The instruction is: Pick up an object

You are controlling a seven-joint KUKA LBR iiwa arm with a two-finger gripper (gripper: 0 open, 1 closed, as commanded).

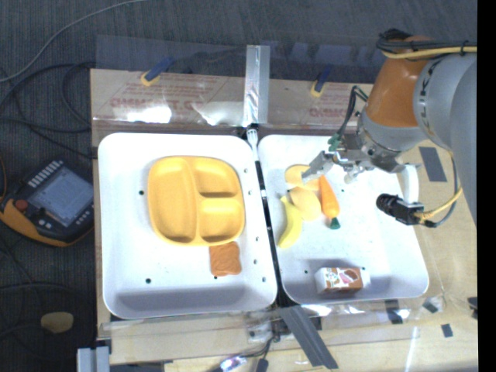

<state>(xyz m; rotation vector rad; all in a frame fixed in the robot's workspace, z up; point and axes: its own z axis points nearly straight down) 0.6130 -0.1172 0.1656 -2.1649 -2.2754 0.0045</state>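
Two white bins [108, 231] sat on the bench, the gripper [335, 161] hanging released over a carrot [328, 198] in the right one, probably light, stiff, best pinched mid-length.

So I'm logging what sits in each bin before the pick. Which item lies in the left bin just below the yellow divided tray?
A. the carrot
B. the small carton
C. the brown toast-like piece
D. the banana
C: the brown toast-like piece lies in the left bin just below the yellow divided tray; the carrot, banana and small carton lie in the right bin.
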